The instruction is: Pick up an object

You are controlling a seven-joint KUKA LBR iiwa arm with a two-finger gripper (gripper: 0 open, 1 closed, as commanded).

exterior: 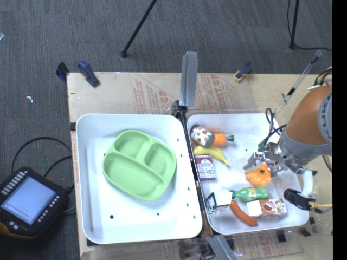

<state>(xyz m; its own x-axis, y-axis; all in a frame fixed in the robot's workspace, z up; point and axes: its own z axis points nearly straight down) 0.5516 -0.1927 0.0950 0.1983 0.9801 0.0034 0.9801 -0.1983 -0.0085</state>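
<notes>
The end effector (264,164) hangs just above the orange pepper (258,176) in the right bin (244,121) — placed for a grab, likely — though I cannot tell its open-or-closed state.

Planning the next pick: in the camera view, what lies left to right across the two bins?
Green divided plate in the left bin → small red box → banana → orange pepper toy under the pincer, in the right bin.
</notes>
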